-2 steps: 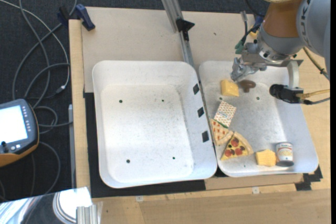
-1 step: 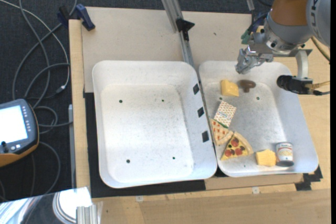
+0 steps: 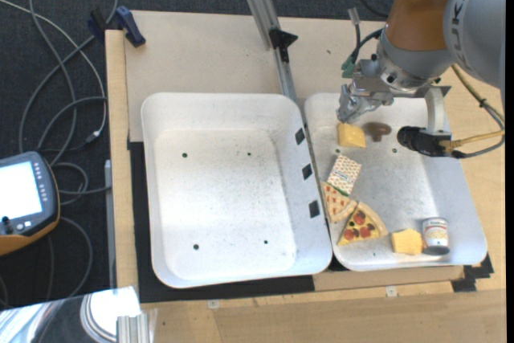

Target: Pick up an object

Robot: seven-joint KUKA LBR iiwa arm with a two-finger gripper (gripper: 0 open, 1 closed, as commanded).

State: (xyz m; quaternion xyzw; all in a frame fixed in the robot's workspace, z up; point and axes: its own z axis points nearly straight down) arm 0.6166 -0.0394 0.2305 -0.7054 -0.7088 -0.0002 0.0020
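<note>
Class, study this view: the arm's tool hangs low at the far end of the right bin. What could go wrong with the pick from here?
1. The tool sits just above the yellow cheese-like block, slightly off its middle, so it may nudge it instead of gripping.
2. The small brown round piece lies close beside the block and could get pushed.
3. The bin's far wall is near, leaving little room.

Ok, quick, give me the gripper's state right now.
Gripper: low in the right bin, just above the yellow block; open or shut cannot be told, and nothing is seen held.
</note>
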